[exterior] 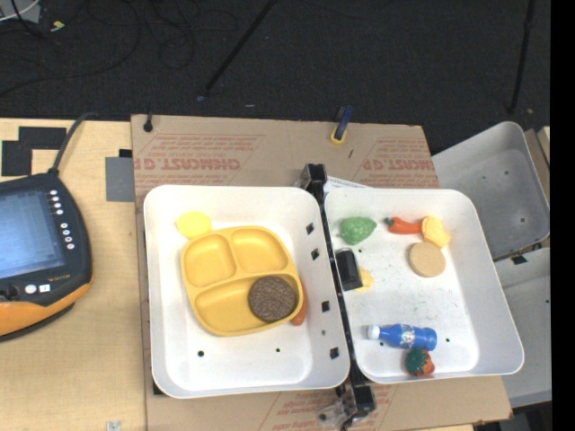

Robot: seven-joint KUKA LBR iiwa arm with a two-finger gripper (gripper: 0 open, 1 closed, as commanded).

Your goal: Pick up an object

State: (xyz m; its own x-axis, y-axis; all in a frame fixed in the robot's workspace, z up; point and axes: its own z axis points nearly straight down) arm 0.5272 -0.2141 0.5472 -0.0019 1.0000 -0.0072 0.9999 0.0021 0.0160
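Six loose objects lie in your right bin [485, 277]: green lump [358, 230], orange carrot [406, 226], yellow piece [437, 232], tan disc [427, 260], blue bottle [406, 336] and strawberry [418, 363], while you cannot tell the jaws' state or how these objects lie relative to them.

Light falls evenly from above, bright on the two white bins [234, 366], which come close to washing out yet keep their rims readable. Shadows are short and soft: a thin dark edge sits under the yellow tray [235, 281] and beneath the blue bottle [406, 337]. The floor [269, 43] behind the tabletop [117, 330] is very dark, its cables barely showing. The tablet screen [27, 236] gives a pale bluish sheen. The picture is slightly soft and grainy overall, with small objects lacking fine detail. Straight edges stay straight, with no marked bending toward the borders.
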